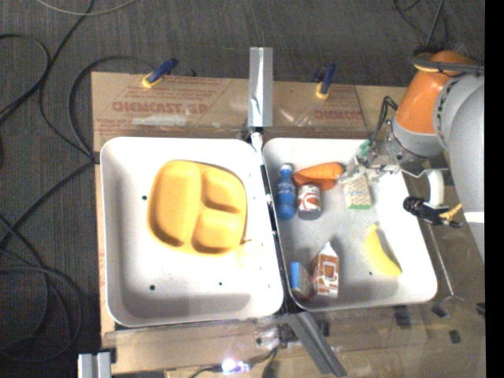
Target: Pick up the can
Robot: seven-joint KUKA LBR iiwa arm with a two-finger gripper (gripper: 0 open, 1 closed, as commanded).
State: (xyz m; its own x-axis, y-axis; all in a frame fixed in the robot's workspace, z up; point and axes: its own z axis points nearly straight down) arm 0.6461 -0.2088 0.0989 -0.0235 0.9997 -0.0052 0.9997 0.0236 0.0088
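You have two white bins side by side across the middle of the frame. The left bin [118, 235] holds a yellow tray [198, 207] with three compartments, lying a little above the bin's centre.

The can [309, 201] sits in the right bin [417, 278], toward its upper left. It is red and white, and it touches or nearly touches the blue bottle [284, 193] on its left. Just above the can lies a carrot [319, 172], pointing toward the right. To the right of the can you see a small greenish packet [357, 190].

Lower in the same bin, a milk carton [327, 272] lies near the bottom edge, with a small blue object [295, 276] just left of it. A banana [382, 252] lies toward the lower right, well apart from the can.

The arm [429, 109] comes in at the upper right of the frame, its orange band bright above the wrist. The gripper [370, 157] hangs over the bin's upper right part, just above the packet and to the right of the carrot's tip. You cannot tell whether it is spread or closed; the tips blur into the packet beneath. The can lies apart from the gripper, to its lower left.
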